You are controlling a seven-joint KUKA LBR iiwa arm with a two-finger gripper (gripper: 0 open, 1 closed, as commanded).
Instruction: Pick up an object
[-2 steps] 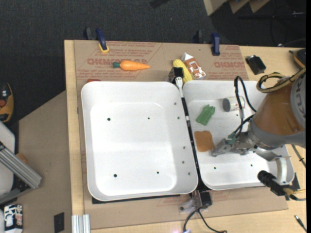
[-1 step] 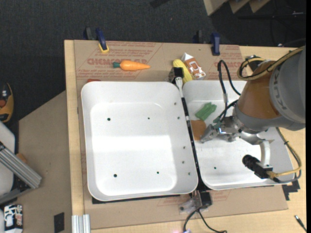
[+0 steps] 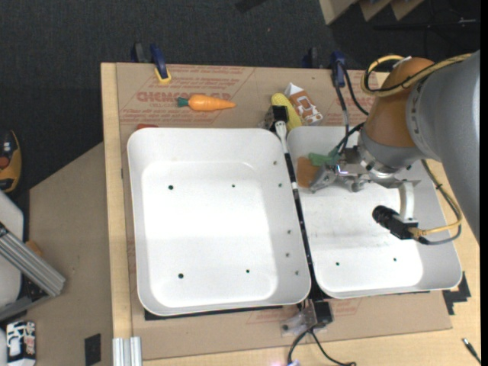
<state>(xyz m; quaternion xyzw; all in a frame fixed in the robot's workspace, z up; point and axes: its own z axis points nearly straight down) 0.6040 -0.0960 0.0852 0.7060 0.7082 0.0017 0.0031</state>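
Observation:
My gripper hangs low over the far left corner of the right bin, below the grey arm with its orange band. A brown rounded object lies against the bin's left wall, right beside the gripper's tip and touching or nearly touching it. A small green piece sits just above the brown object. The wrist hides how the gripper meets the object.
The left bin sits alongside. On the bench behind the bins lie an orange carrot, a yellow object and a small orange-and-white packet. A black cable connector hangs over the right bin.

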